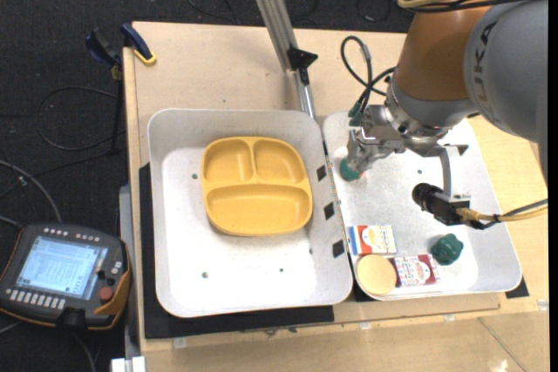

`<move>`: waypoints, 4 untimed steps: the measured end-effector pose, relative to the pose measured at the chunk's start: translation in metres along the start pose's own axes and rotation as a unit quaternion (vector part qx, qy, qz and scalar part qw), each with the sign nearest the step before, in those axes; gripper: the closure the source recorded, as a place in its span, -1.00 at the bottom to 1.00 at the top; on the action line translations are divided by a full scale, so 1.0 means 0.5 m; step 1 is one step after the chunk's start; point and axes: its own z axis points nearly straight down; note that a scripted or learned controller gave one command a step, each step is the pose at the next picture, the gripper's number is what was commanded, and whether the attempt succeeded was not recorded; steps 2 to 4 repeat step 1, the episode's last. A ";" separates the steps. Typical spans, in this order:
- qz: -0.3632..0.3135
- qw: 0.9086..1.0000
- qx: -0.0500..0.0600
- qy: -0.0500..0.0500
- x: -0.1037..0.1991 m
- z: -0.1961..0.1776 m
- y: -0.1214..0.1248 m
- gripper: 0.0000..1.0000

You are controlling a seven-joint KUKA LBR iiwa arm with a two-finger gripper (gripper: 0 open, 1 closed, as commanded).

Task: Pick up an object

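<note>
You have two white bins side by side on the bench, and the yellow divided plate in the left bin makes a handy landmark. It is a rounded square tray with three compartments, two small ones at its far side and one long one at its near side, lying flat and a little skewed.

Look to the right of the plate, across the joint between the bins. The gripper hangs low at the left edge of the right bin, just beyond the plate's far right corner. A small teal object sits right at the fingertips there. It looks rounded and soft-edged, but you cannot tell whether it is pinched between the fingers or lying on the bin floor under them, and you cannot tell whether the fingers are apart or together.

Further right of the plate and nearer the front edge, you will see a small white carton with red and blue print. Touching it on the near side is a pale tan disc, and just beside the disc lies a red and white packet. A dark green lump rests right of these, near the bin's right wall.

Well to the left of the plate, off the bench, a teach pendant lies with its screen lit.
</note>
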 end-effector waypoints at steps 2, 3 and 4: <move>0.000 1.000 0.000 0.000 0.113 -0.007 0.007 1.00; 0.000 1.000 0.000 0.000 0.113 -0.007 0.007 1.00; 0.000 1.000 0.000 0.000 0.113 -0.007 0.007 1.00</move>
